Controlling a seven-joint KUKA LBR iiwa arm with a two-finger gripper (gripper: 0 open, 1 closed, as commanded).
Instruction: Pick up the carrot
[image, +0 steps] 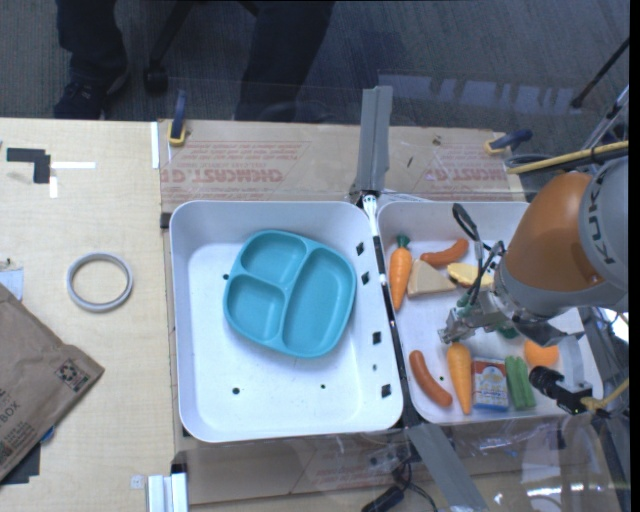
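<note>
The camera view looks down on a light wooden bench (90, 200) with dark carpet behind it. A roll of tape (100, 281) and a brown cardboard box (35, 385) lie at the left. Two shallow white bins sit side by side: the left bin (200, 330) holds a blue three-compartment plate (290, 293); the right bin (425, 215) holds toy foods. The arm (560, 245), grey with a broad orange band, reaches in from the right and covers the right part of the right bin. The gripper (468, 325) sits low over the middle of that bin, just above one carrot; dark cabling and the wrist clutter it, so whether the jaws are open or closed cannot be determined. Two carrots are present. The upper carrot (399, 276) lies against the bin's left wall, orange with a green top pointing away. The lower carrot (460, 375) lies directly below the gripper, tip toward the near edge, between a red sausage (430, 378) and a small printed packet (490, 385). A green item (517, 383) beside the packet is hard to identify.
</note>
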